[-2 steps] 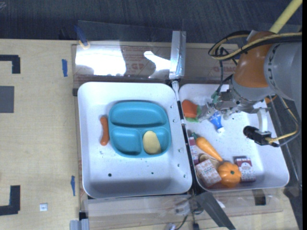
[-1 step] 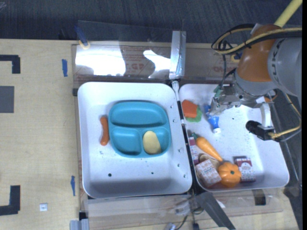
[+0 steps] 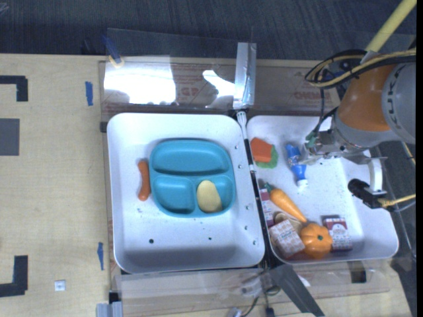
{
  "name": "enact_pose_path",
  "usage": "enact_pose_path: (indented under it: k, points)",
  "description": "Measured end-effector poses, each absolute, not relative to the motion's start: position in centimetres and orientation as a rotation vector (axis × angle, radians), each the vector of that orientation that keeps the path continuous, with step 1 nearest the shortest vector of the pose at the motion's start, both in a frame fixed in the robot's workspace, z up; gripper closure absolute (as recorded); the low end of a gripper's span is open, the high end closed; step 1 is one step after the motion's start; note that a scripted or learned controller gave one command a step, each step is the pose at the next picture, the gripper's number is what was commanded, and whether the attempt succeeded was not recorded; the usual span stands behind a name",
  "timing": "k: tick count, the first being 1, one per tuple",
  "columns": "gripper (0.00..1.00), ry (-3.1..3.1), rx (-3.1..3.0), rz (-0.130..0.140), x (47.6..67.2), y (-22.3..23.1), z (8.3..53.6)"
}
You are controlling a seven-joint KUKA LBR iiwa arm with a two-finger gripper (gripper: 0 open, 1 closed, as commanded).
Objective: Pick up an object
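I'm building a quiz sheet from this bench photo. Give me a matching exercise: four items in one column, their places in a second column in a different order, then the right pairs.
Items:
1. yellow potato-like piece
2. orange sausage
3. pumpkin
4. blue tube

Places:
A. right bin, near its front edge
B. left bin, beside the blue tray, on its left
C. right bin, just under the gripper
D. in a compartment of the blue tray

Pairs: 1-D, 2-B, 3-A, 4-C

A pale wooden surface (image 3: 46,197) spreads to the left, marked with black squares and bits of blue tape (image 3: 88,92) (small strips). Dark blue carpet (image 3: 198,5) lies beyond it, and bright glare falls on a clear panel (image 3: 172,78).
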State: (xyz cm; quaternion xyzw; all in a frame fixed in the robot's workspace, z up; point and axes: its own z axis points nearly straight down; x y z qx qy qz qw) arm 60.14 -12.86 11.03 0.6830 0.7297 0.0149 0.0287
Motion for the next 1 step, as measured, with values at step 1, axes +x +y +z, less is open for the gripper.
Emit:
enact_pose_path:
  k: [1]
  points:
    - [1.0,2.236,2.197,0.007,66.89,-10.79,10.88]
